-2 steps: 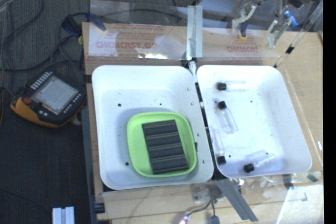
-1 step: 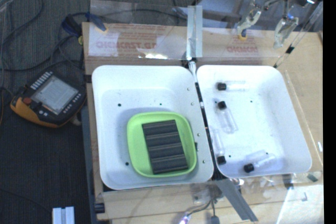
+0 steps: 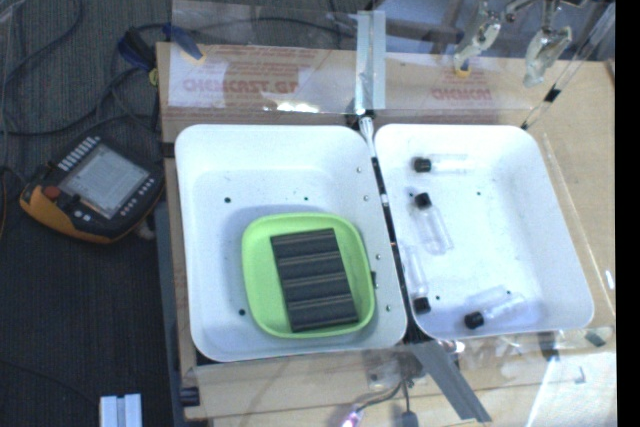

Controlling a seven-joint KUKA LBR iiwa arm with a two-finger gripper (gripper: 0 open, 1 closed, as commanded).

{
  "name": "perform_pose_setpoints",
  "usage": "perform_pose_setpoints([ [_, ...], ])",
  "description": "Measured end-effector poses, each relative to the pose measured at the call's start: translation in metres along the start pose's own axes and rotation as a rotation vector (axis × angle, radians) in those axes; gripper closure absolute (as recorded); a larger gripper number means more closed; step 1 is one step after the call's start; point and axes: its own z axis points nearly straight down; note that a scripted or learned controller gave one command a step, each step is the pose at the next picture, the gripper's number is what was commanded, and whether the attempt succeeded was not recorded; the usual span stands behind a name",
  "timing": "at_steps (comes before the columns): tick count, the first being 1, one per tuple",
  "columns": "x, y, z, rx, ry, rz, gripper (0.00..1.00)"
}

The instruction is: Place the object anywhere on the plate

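Gripper [image 3: 508,43] hangs far right, beyond the right bin [image 3: 560,215], fingers spread wide, holding nothing. 4 clear vials [image 3: 432,223] lie there. Green plate [image 3: 258,260] in the left bin [image 3: 205,185] carries a dark ridged block [image 3: 313,279].

Smooth green plastic plate [image 3: 258,260], matt dark ribbed block [image 3: 314,279], clear plastic vials [image 3: 432,223], glossy white bins [image 3: 200,175]

My gripper [image 3: 508,40], seen from above

My fingers [image 3: 478,43] are two pale, translucent-looking curved pieces with a glossy sheen, one with a small yellowish spot near its tip. They hang from thin grey metal linkages, joined above to a darker block with a pale teal-rimmed round part. A slim rod runs slantwise just beside them.
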Motion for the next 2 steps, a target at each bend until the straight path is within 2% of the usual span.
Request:
perform_pose_setpoints([
  [2,0.017,-0.005,0.000,-0.001,-0.002,-0.482,0.00],
])
